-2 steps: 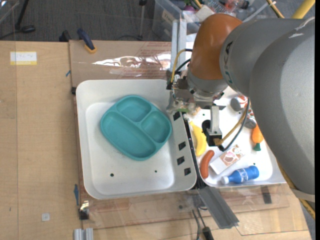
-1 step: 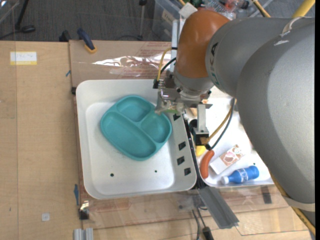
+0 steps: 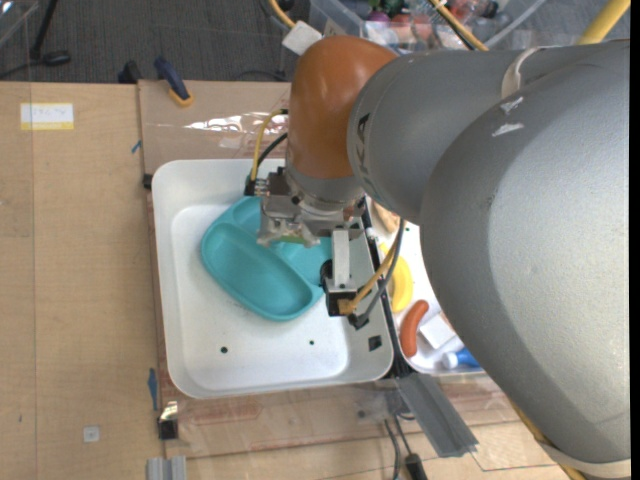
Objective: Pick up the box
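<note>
A teal oval dish (image 3: 250, 268) lies tilted in the left white bin (image 3: 200, 368). My gripper (image 3: 285, 233) hangs straight down over the dish's upper right part, close to its surface or touching it. The wrist and the orange band above it cover the gripper from this angle. A small white box-like item (image 3: 437, 336) peeks out in the right bin (image 3: 425, 363), just under the arm. The grey arm hides most of that bin.
In the right bin, a yellow object (image 3: 402, 280), a red sausage-shaped toy (image 3: 413, 328) and a blue and white item (image 3: 455, 360) lie beside the arm. A clear tub of clutter (image 3: 430, 3) stands behind the bench. Cables hang along the wrist.
</note>
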Available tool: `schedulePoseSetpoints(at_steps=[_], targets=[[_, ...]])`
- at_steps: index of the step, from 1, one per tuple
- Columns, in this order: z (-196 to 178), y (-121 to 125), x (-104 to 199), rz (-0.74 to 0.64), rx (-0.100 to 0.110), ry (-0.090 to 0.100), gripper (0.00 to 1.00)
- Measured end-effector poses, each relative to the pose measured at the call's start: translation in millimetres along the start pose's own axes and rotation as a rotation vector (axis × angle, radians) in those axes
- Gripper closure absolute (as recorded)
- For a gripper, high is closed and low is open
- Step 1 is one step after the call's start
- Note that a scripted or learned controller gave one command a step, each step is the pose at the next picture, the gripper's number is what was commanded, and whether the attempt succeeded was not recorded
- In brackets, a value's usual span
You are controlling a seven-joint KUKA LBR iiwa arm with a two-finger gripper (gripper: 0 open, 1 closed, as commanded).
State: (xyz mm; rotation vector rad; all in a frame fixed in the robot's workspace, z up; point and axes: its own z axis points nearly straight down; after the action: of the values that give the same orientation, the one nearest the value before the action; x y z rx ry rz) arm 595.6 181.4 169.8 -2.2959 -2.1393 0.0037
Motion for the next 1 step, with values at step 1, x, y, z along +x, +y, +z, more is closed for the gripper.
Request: schedulePoseSetpoints(at_steps=[1], targets=[[-56.4, -79.1, -36.0, 0.017, 0.000, 0.000, 1.00]])
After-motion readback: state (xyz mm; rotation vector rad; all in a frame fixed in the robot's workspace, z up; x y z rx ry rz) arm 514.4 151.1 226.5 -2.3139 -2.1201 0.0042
